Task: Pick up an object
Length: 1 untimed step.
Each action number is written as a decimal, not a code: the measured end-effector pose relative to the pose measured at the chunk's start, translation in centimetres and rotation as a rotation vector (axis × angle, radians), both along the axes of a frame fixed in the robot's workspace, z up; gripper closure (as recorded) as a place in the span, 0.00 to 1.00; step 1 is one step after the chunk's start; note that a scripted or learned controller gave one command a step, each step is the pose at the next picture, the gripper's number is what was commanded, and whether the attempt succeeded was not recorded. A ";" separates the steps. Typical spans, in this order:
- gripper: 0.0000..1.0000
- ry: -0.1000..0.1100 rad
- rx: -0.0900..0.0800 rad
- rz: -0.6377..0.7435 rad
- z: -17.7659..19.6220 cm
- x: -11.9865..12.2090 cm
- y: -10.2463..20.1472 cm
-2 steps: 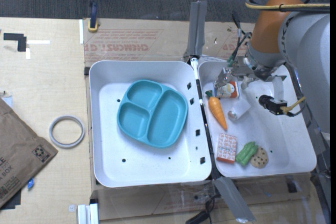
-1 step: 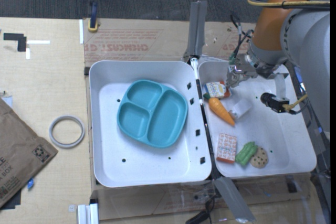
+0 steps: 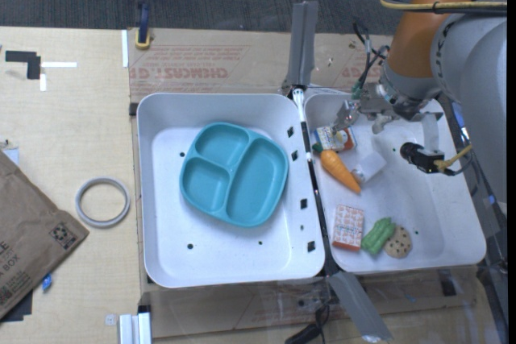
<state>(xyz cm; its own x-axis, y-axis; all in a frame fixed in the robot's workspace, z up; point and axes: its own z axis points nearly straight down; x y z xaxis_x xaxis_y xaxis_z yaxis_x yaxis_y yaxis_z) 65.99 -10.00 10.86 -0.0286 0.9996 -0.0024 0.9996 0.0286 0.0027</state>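
Bypassing cookie (image 3: 397,244) and green toy (image 3: 376,236) at right bin's (image 3: 431,201) front, hanging gripper (image 3: 348,118) just above small packet (image 3: 333,139) beside carrot (image 3: 340,170) (grip state impossible to tell), ideally centring squarely before descending.

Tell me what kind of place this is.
Probably a robotics lab bench: a grey arm reaches over two white bins holding a blue divided plate and toy food such as a carrot.

A robotics lab: 2 white bins (image 3: 153,173) on a taped plywood bench (image 3: 64,117).
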 end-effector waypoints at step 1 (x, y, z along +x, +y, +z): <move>0.00 0.002 0.001 0.218 -1.6 -4.4 0.6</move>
<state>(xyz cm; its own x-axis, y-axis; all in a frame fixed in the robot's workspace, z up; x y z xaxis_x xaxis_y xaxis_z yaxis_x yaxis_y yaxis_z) 61.59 -9.43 9.28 -0.2443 0.9697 -0.0009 0.9697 0.2443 0.0007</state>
